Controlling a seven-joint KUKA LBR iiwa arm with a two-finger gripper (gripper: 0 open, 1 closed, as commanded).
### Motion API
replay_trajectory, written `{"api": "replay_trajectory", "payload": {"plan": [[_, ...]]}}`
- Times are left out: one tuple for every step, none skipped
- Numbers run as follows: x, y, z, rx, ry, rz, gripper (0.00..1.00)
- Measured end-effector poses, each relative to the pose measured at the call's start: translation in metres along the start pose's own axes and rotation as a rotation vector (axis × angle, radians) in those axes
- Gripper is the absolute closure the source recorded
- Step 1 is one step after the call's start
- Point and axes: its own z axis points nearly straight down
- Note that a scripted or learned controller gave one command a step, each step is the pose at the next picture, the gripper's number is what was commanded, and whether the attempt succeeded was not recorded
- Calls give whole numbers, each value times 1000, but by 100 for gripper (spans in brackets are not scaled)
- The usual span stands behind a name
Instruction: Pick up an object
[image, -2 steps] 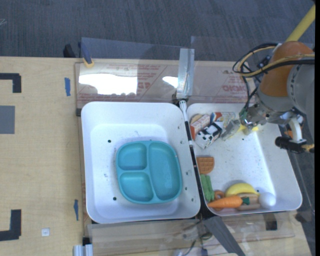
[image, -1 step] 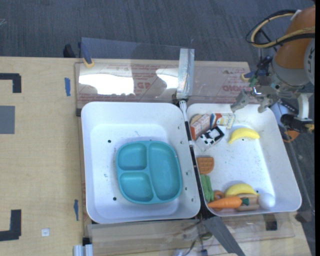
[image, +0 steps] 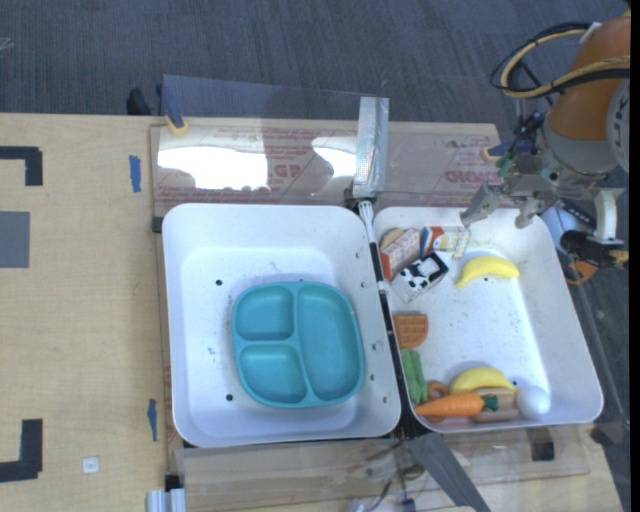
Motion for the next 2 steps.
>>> {"api": "replay_trajectory", "payload": {"plan": [[43, -1, 50, 8, 4, -10, 0], [40, -7, 104, 1, 2, -31, 0]]}}
